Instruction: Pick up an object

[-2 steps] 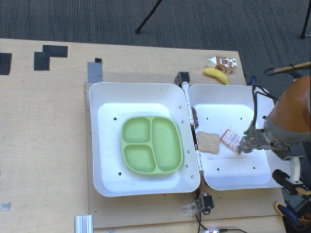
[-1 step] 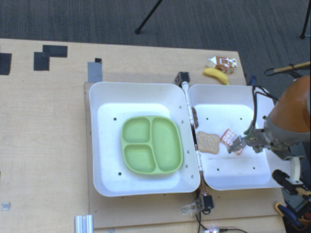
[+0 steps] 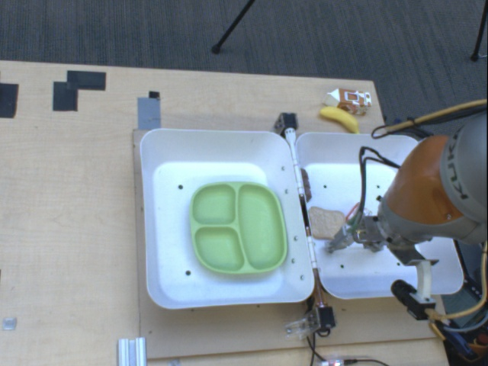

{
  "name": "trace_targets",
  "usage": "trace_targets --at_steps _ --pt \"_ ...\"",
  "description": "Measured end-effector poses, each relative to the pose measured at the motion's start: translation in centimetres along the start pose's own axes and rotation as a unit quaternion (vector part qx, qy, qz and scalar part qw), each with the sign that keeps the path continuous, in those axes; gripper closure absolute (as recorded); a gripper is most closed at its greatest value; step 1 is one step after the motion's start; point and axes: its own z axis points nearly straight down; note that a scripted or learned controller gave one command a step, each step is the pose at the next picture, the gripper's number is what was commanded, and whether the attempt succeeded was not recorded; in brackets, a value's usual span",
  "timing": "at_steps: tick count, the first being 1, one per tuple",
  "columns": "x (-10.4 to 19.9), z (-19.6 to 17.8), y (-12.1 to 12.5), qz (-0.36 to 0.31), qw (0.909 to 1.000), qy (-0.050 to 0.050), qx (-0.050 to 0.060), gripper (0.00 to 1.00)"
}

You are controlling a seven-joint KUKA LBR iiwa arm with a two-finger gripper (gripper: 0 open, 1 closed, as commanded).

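A flat tan, bread-like piece lies in the right bin, close to its left wall. My gripper is low in that bin, just to the right of and below the tan piece, pointing left toward it. I cannot tell whether it touches the piece. The grey arm with its orange band reaches in from the right and covers the right half of the bin.
The left bin holds a green divided plate. A yellow banana and a small packet lie on the bench behind the right bin. A grey block stands at the left bin's back corner.
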Motion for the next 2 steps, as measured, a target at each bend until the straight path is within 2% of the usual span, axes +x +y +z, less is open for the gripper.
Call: trace_targets --at_steps 1,2 --pt "0.0 -1.1 0.2 -0.001 1.0 0.0 -0.003 1.0" --pt "0.8 -0.1 0.0 0.001 1.0 -0.001 -0.001 1.0"
